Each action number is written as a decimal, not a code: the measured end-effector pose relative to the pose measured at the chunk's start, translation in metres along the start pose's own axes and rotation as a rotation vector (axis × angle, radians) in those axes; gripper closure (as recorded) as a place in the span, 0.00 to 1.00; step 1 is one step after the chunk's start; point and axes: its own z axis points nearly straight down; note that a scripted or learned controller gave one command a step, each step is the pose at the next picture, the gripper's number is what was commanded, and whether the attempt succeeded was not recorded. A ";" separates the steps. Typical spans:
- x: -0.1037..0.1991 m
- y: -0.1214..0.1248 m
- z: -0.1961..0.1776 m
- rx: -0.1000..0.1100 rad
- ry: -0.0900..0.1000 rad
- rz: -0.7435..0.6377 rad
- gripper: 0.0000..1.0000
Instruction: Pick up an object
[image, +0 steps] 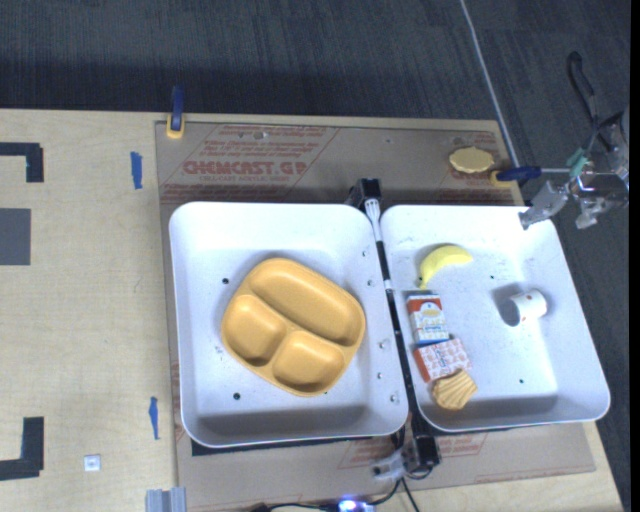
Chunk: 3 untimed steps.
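Cookie (453, 390) lies far from gripper (538, 208); cup (524, 305) nearer below it. Gripper's opening unreadable; descend centred on cup.

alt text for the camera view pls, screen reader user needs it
Two white bins sit side by side on a bench: the left bin holds a yellow divided tray, the right bin a banana, small carton, crinkled chip and white cup. The gripper hovers over the right bin's far right corner.

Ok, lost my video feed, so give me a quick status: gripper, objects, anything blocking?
Gripper above right bin's far corner, holding nothing. Banana, carton, white cup in that bin, untouched. Nothing in the way.
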 end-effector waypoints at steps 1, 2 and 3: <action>-0.013 -0.024 0.160 0.005 0.010 -0.003 0.00; -0.015 -0.022 0.148 -0.002 0.003 -0.002 1.00; -0.013 -0.022 0.149 0.000 0.007 -0.003 0.00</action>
